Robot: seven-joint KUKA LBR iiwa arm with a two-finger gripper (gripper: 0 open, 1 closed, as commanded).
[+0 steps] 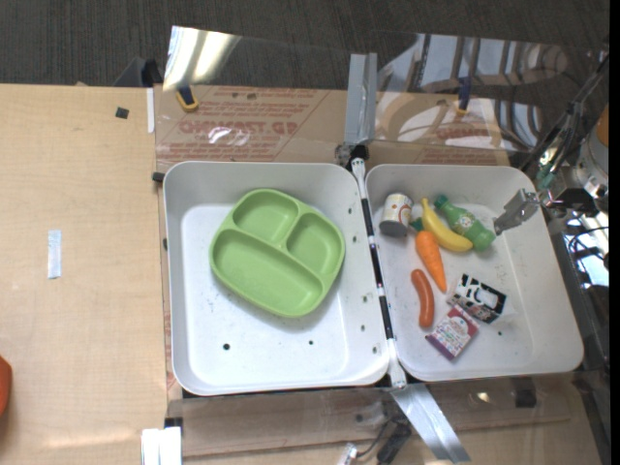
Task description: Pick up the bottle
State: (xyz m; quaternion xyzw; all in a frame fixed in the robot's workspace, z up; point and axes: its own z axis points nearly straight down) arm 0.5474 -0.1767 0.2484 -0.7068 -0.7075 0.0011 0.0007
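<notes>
The green plastic bottle [467, 223] lies on its side near the back of the right white bin [542, 352], touching a yellow toy banana [446, 233] that crowds its near flank. The gripper [516, 211] hovers just beside its right end, not gripping it; whether its jaws are apart cannot be told. That side looks the least obstructed approach.

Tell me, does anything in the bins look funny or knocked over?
The green bottle lies on its side in the right bin, with the banana resting against it. The small can beside them is tipped over too. Nothing looks spilled or broken.
</notes>
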